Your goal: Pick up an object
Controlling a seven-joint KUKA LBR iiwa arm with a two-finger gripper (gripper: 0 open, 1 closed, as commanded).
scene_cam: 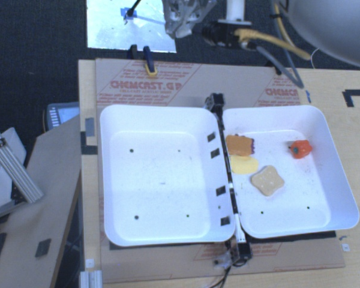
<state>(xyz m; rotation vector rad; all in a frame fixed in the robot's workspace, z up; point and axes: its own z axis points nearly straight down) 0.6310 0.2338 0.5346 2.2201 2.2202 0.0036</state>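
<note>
The right bin [324, 125] holds several small objects. An orange-brown slab with a purple edge [239, 145] lies by the bin's left wall. Just below it rests a flat yellow piece [245, 165], and a tan toast-shaped piece [267, 180] sits lower right of that. A small red-orange object [299, 149] lies toward the bin's right side. My gripper [183, 18] hangs high at the top of the view, well above and behind the bins, with nothing seen between its fingers.
The left bin [117, 116] stands beside the right one, joined by a black clip strip [223, 179]. A yellow-and-blue clamp [150, 65] sits on the board behind the bins. Yellow and grey cables [270, 41] trail from the wrist.
</note>
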